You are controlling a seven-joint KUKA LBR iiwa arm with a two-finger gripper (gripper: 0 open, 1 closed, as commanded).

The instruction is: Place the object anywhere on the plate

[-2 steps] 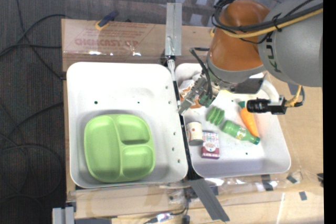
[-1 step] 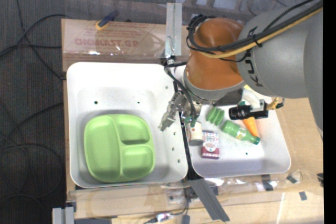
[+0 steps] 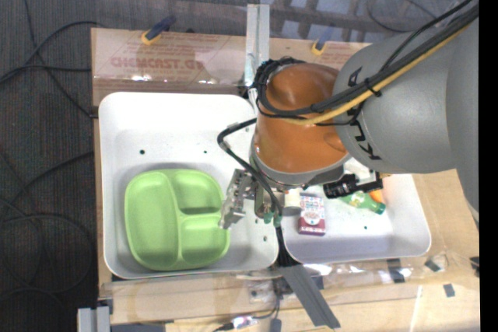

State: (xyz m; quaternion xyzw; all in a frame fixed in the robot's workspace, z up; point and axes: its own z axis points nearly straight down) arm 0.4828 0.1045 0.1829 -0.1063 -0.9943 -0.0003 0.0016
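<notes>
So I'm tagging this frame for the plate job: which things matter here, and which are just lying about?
In the job:
green plate in the left bin
gripper, by the plate's right rim

Lying about:
red and white packet in the right bin
green and orange item beside it

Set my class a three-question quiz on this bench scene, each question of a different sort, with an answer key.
1. True or false: the green plate lies in the left bin.
2. The gripper hangs nearest which edge of the plate? A) left B) right C) top
3. Fill in: the small red and white box lies in the ____ bin.

Key: 1 true; 2 B; 3 right.
</notes>
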